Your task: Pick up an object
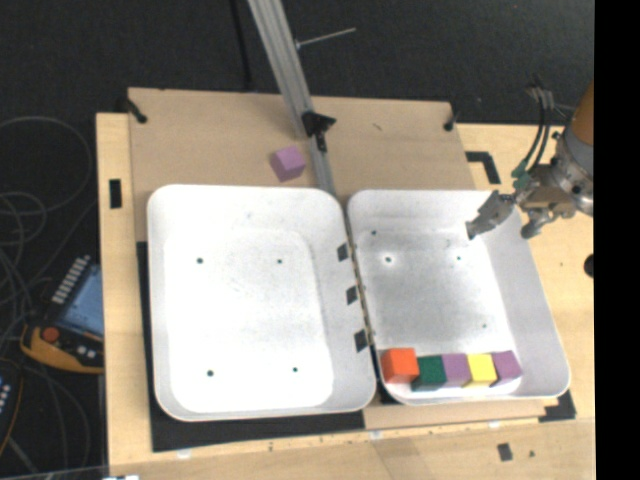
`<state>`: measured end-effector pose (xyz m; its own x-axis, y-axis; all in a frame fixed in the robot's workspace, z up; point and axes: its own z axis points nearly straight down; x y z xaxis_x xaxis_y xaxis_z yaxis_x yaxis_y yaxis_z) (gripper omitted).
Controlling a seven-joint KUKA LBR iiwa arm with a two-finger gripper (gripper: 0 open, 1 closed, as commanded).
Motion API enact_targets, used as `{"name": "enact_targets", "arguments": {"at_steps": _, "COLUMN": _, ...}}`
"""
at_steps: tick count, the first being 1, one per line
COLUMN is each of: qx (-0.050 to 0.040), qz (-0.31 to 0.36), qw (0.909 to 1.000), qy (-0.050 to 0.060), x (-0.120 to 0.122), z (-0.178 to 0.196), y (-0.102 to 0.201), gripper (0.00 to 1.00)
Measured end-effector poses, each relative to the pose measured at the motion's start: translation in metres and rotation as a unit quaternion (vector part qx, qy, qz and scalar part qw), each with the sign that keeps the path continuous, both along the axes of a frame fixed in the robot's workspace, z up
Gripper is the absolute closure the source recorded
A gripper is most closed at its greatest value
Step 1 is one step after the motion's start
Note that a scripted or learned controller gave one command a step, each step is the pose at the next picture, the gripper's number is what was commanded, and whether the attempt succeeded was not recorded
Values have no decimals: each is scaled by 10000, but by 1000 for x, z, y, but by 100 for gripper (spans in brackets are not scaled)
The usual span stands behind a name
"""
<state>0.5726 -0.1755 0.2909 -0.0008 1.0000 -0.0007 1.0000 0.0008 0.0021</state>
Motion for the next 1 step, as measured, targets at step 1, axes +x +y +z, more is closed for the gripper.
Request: {"name": "enact_targets", "arguments": {"at_steps": 1, "qx": 9, "qz": -9, "qw": 10000, "qy": 46, "x": -6, "z": -140, "y": 28, "gripper": 0}}
